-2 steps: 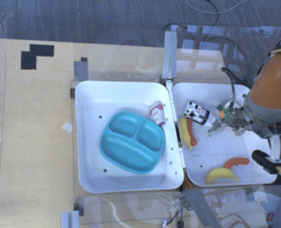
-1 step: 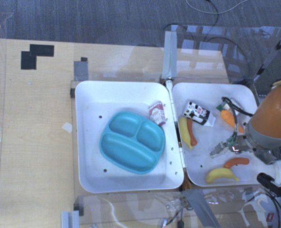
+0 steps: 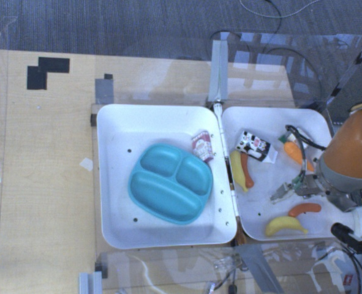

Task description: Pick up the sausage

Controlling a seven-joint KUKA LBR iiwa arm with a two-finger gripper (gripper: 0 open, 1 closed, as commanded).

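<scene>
Two reddish-orange sausages lie in the right bin [image 3: 272, 116]. One sausage [image 3: 247, 171] rests near the bin's left wall, beside a yellow banana [image 3: 237, 171]. The other sausage [image 3: 304, 209] lies near the front right, just above a second banana [image 3: 284, 226]. My gripper [image 3: 283, 192] hangs low over the bin floor between the two sausages, just up and left of the front one. Its fingers point left, stand open, and have nothing between them. The orange band of the arm [image 3: 354, 149] covers the bin's right side.
A black-and-white packet [image 3: 254, 146] and an orange carrot [image 3: 294, 152] lie at the back of the right bin. The left bin [image 3: 116, 164] holds a blue divided plate [image 3: 170, 182] and a small red-and-white packet [image 3: 203, 146] by the divider.
</scene>
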